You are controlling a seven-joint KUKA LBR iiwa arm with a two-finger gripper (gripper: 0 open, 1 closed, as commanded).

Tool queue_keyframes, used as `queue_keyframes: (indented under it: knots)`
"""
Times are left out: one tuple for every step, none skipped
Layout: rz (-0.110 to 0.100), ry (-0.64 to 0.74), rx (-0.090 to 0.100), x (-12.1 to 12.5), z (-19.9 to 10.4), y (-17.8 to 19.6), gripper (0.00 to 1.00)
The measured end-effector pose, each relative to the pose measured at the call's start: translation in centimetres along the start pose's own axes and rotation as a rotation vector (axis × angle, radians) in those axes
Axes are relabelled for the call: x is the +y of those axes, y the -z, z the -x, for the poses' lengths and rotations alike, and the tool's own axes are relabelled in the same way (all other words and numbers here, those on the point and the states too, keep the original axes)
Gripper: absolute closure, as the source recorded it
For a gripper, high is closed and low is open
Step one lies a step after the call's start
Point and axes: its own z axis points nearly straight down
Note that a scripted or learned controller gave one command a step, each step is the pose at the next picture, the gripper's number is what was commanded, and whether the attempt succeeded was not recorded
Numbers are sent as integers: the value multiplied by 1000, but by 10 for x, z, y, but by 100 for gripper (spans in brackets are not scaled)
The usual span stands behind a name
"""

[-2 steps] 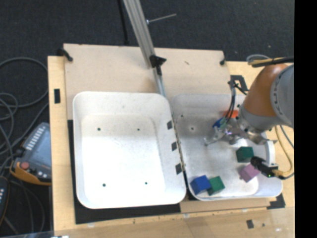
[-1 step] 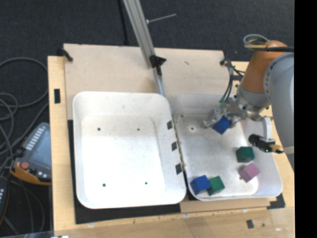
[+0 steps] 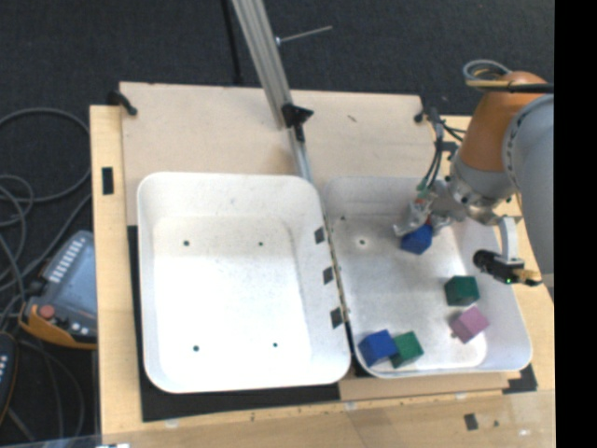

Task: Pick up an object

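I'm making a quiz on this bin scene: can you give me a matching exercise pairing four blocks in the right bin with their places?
Column 1:
1. blue block
2. pink block
3. dark green block
4. second blue block

Column 2:
A. beside a green block at the near rim
B. just under the claw
C. nearest the bin's near right corner
D. just above the pink block

Pairs: 1-B, 2-C, 3-D, 4-A

The grey arm (image 3: 527,157) is reaching in from the right, its orange band (image 3: 487,129) sitting above the wrist. The wrist is angling down and to the left, carrying the hand (image 3: 417,224) low. A small blue block (image 3: 417,240) is sitting right at the fingertips, touching them.
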Motion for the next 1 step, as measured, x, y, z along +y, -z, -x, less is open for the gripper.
queue_keyframes:
  knots:
    - [22, 0, -1, -14, -65, 39, 100]
